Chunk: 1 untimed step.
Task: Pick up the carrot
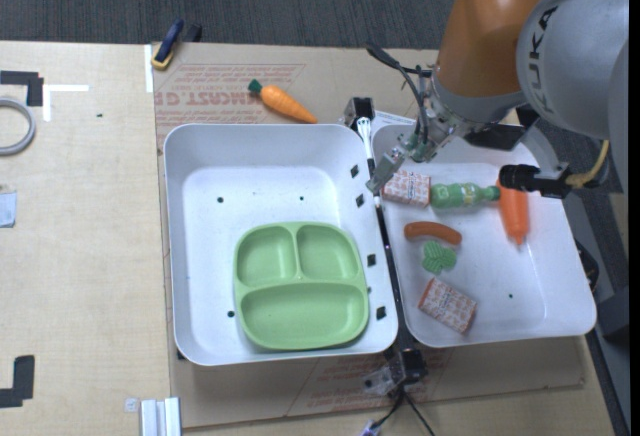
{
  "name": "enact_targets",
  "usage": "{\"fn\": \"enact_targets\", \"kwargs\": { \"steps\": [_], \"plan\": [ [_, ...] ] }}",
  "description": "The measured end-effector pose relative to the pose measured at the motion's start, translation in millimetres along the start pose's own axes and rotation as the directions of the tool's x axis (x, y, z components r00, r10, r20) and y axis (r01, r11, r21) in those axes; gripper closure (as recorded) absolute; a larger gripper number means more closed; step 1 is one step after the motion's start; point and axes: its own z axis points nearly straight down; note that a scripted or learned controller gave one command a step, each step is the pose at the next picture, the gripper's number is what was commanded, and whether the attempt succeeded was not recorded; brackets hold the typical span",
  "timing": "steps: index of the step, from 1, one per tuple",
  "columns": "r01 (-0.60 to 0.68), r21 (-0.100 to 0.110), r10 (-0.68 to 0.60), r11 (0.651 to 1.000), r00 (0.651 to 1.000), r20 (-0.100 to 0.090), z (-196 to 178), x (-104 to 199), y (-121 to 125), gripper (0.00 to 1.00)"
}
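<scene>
while the arm [540, 34] reaches in over the right bin [540, 304], its gripper [425, 139] hangs low near that bin's back left corner, just above a small box [406, 188]; whether it is wide or narrow i cannot tell. one carrot [513, 211] lies in the right bin by the right wall, beside a green bottle [463, 194]. another carrot [284, 102] lies on the surface behind the left bin [200, 254], which holds a green tray [298, 286]. a sausage [432, 232] lies mid-bin
</scene>
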Motion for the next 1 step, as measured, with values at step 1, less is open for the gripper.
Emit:
{"fn": "enact_targets", "kwargs": {
  "steps": [1],
  "plan": [
    [0.043,-0.001,-0.043,0.999,0.999,0.001,0.1,37.4,71.7,0.00]
  ]
}}
